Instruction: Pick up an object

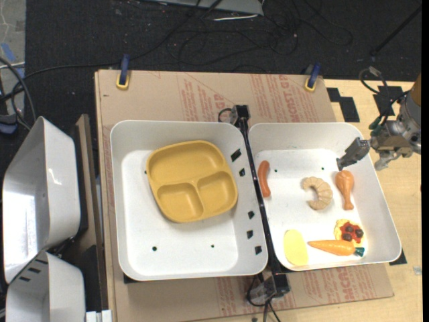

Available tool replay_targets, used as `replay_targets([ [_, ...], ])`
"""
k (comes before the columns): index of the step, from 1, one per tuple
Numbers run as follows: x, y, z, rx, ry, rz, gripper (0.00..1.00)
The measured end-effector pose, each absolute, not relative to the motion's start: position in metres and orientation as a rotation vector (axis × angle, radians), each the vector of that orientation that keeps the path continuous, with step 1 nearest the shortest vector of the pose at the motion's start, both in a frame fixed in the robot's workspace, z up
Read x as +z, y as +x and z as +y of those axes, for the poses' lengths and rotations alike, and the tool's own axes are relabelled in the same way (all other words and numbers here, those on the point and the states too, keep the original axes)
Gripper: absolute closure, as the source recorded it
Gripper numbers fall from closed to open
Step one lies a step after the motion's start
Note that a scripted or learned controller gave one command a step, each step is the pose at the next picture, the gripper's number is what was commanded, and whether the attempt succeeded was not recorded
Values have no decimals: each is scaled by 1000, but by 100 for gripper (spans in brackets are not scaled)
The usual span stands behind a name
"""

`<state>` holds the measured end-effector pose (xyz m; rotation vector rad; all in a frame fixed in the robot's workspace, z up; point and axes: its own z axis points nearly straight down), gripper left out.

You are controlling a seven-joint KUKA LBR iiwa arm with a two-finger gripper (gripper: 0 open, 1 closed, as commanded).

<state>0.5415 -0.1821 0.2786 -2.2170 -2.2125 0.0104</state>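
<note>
Brown cardboard covers the worktop [201, 92] I am looking down on, held by two yellow-and-blue clamps at its far edge. On it sit two shallow white plastic bins side by side. I see the left bin [127, 200] holding a mustard-yellow plastic plate with three compartments [192, 180], lying flat a little toward the far side. The right bin [295, 139] holds the small toy foods. From my view the grey arm [402, 136] comes in at the right edge, and its dark pincer [351, 154] hangs over the bin's far right corner, just above the drumstick; I cannot tell how it is set, and I see nothing in it. Largest among the foods is a beige curled croissant [318, 193] near the middle. A tan chicken drumstick [345, 187] lies just right of it. An orange carrot [330, 247] lies along the near wall, between a pale yellow oval slice [295, 247] and a yellow piece with dark red berries [349, 231]. A reddish-orange sausage [264, 178] lies by the left wall.
</note>
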Motion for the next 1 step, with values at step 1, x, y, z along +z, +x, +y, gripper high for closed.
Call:
replay_targets([
  [1, 284, 544, -182, 1, -2220, -2223, 0],
])
